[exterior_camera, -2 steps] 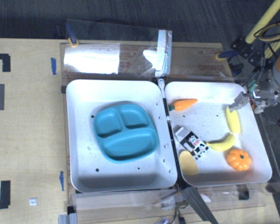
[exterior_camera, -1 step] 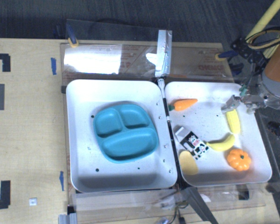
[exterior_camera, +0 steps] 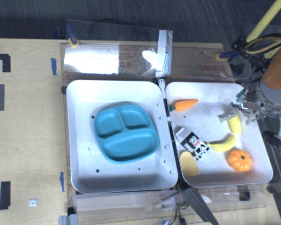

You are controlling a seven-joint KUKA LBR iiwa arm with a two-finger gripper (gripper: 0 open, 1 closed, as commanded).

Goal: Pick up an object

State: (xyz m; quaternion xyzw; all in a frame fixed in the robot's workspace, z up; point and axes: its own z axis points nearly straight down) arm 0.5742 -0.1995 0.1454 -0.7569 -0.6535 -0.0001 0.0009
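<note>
My gripper (exterior_camera: pixel 236 116) hangs over the upper right part of the right bin (exterior_camera: pixel 203 93), and it looks open, with its grey fingers spread apart. A small yellow piece (exterior_camera: pixel 234 125) lies just under it, between the fingertips, and I cannot tell whether they touch it. A banana (exterior_camera: pixel 223 145) curves right below that piece. An orange pumpkin (exterior_camera: pixel 240 160) sits at the bin's lower right. Near the bin's top left lies a carrot (exterior_camera: pixel 184 105). A black and white box (exterior_camera: pixel 193 143) and a flat yellow disc (exterior_camera: pixel 188 164) rest at the lower left.
The left bin (exterior_camera: pixel 79 125) holds a blue divided plate (exterior_camera: pixel 125 132). A clear plastic sheet and a shiny strip (exterior_camera: pixel 164 53) lie behind the bins. Cables and a yellow pole (exterior_camera: pixel 267 18) crowd the upper right beside the arm (exterior_camera: pixel 275 81).
</note>
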